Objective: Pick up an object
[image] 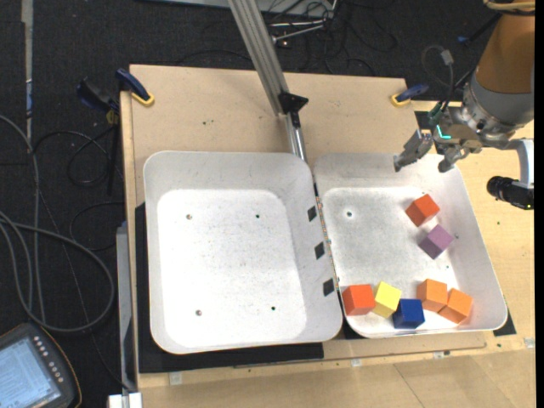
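Note:
Several small blocks lie in the right bin (374,219). An orange block (422,209) and a purple block (437,240) sit near its right wall. Along the front edge are an orange-red block (359,298), a yellow block (387,299), a blue block (409,313) and two orange blocks (433,294) (457,305). My gripper (424,156) hangs over the bin's far right corner, above and behind the upper orange block. Its fingers (405,157) are spread open with nothing between them.
The left bin (225,245) lies beside the right one, with black clips along the shared edge. A grey metal pole (259,41) slants in from the top to the bins' junction. Blue-yellow clamps (136,87) (408,94) hold the wooden bench corners.

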Robot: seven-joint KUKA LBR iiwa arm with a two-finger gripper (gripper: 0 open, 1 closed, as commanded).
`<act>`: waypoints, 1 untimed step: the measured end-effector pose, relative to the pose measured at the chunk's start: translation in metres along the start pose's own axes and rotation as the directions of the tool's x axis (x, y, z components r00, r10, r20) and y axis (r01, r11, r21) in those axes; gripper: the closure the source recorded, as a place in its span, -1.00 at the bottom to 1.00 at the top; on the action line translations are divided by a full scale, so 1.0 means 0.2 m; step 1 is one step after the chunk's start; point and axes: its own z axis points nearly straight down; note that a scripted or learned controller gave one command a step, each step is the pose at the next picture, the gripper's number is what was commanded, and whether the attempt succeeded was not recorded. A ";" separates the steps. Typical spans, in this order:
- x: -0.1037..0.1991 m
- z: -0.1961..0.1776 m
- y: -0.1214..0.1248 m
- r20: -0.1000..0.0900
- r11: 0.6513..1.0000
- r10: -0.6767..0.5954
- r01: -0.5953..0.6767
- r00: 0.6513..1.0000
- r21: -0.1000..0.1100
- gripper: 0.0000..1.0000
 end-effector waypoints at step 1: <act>0.03 0.23 0.02 -0.001 1.000 0.000 0.000 1.000 0.002 -1.00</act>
